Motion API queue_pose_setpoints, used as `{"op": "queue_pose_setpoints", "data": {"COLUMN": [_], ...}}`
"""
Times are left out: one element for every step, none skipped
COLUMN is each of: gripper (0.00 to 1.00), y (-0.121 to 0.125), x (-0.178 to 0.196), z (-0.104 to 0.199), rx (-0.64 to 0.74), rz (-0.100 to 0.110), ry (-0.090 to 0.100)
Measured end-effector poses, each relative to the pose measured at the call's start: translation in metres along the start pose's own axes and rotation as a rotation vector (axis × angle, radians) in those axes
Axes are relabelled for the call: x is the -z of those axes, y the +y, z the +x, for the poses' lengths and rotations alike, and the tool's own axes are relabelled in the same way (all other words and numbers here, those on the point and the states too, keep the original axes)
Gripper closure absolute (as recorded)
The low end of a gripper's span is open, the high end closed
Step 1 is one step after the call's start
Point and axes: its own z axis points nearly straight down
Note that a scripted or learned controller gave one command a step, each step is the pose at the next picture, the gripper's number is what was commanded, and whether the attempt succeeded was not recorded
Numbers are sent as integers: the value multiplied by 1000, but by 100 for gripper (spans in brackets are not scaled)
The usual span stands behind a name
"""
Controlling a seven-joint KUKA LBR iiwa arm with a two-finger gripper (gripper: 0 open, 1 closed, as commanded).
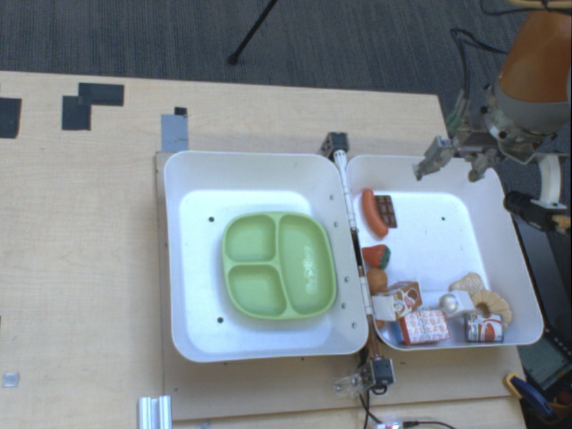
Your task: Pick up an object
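Note:
My gripper [456, 163] hangs above the far rim of the right bin [447, 211], open, with nothing between its fingers. Inside the bin, a red sausage [373, 214] and a brown chocolate bar [387, 208] lie by the left wall. Below them are a strawberry [379, 256] and a small orange item [379, 281]. Along the near wall sit a small carton [404, 298], a red-and-white box [423, 327], a red can [483, 330], a silvery piece [450, 304] and a pale pastry [483, 294]. All of these lie well below and to the left of the gripper.
The left bin [192, 239] holds a green divided plate [279, 264]. Between the bins runs a narrow divider [350, 231]. The middle and far right of the right bin floor is bare white. Dark patches [89, 104] mark the bench at the far left.

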Motion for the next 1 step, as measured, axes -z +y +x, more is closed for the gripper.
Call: {"op": "queue_pose_setpoints", "data": {"gripper": [0], "y": [26], "x": [-88], "z": [45], "rx": [1], "rz": [3], "ry": [0]}}
